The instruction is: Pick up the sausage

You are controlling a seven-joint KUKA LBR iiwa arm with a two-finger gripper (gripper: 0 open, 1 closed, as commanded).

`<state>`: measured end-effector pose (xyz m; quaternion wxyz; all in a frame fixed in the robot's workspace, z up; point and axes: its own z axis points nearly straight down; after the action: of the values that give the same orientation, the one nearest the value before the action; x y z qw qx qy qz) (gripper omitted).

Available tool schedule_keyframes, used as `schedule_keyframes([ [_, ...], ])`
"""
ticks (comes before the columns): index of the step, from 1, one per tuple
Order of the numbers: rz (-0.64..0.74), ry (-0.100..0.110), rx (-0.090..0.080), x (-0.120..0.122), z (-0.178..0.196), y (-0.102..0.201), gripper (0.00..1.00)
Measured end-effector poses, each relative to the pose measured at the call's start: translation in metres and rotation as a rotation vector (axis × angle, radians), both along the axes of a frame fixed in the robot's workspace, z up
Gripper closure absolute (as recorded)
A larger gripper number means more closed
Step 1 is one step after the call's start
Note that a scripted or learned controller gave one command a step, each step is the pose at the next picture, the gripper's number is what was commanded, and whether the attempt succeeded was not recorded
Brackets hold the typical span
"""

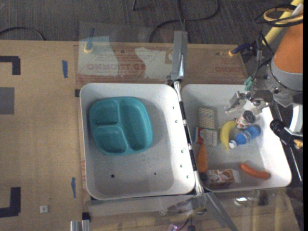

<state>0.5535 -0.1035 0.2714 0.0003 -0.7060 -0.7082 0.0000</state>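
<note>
Cardboard covers the desk (38, 143) under two white bins, with dark cables trailing across the carpet behind. From the camera above, the left bin (139, 182) carries a teal divided plate (120, 124) and little else. The right bin (274, 143) is crowded: a banana (226, 133), a blue bottle (245, 135) lying just beside it, a small patterned packet (206, 117), a red and white carton (206, 137), an orange carrot-like piece (202, 159) along the dividing wall, and a brown snack box (221, 176) at the front edge. The sausage (255, 172) lies near the front right corner of that bin, apart from the bottle and close to the snack box. The gripper (242, 105) hangs over the far part of the right bin, above the banana and bottle, well away from the sausage; whether it is spread or clenched I cannot tell from here, and nothing shows in its grasp. My worry is that a descent from this spot would land on the bottle or banana instead. Even once over the sausage, the bin wall and corner sit close and could block a clean approach, and the round, smooth piece may roll out of the grip.
</note>
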Motion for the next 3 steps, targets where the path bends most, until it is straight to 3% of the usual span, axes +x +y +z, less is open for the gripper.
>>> schedule_keyframes([
  [1,0.021,0.0,0.0,-0.075,-0.131,-0.033,0.0],
  [2,-0.078,-0.009,0.0,-0.071,-0.183,-0.103,0.0],
  [3,-0.291,-0.002,-0.001,-0.074,-0.117,-0.072,0.0],
])
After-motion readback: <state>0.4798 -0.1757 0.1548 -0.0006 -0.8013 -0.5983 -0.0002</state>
